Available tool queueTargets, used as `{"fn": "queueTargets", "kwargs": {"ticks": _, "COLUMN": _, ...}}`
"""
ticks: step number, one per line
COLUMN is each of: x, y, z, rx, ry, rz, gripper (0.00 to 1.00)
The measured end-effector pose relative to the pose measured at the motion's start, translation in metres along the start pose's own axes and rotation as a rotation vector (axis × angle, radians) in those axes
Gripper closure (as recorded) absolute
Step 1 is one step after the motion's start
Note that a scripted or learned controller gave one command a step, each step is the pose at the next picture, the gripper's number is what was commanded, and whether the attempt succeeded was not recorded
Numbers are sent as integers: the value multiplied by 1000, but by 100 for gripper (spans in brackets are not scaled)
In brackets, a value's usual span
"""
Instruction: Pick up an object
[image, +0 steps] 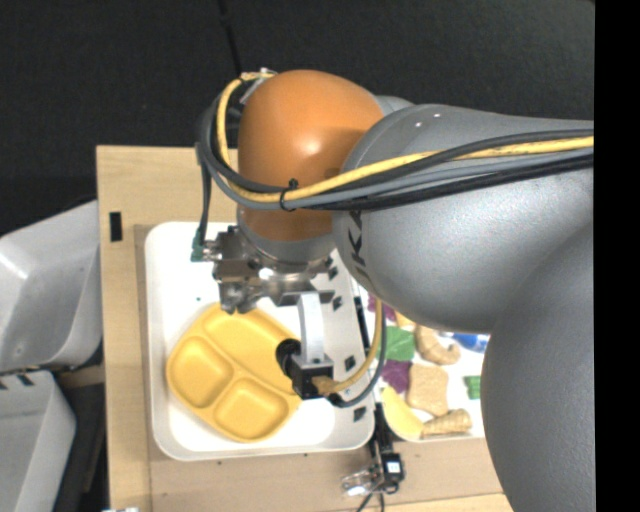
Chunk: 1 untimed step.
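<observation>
Seen from above, hovering with the tool (241, 297) at the top rim of the yellow three-compartment plastic tray (215, 378) lying in the left shallow white bin (172, 290), grip state impossible to tell, nothing visibly lifted, grasping and raising apparently yet to come.

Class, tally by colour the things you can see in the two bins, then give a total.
Yellow: 2, tray and wedge
Tan pieces: 3
Green piece: 1
Purple piece: 1
Blue piece: 1
Total: 8 seen; the arm may hide more.
</observation>
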<state>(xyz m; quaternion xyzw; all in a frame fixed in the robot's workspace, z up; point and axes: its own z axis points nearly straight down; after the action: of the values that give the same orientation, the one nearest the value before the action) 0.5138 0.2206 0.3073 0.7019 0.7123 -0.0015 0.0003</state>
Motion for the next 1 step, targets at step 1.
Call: {"fn": "queueTargets", "kwargs": {"ticks": 1, "x": 1, "y": -10, "z": -102, "rx": -12, "ry": 8, "rz": 11, "gripper": 100}}
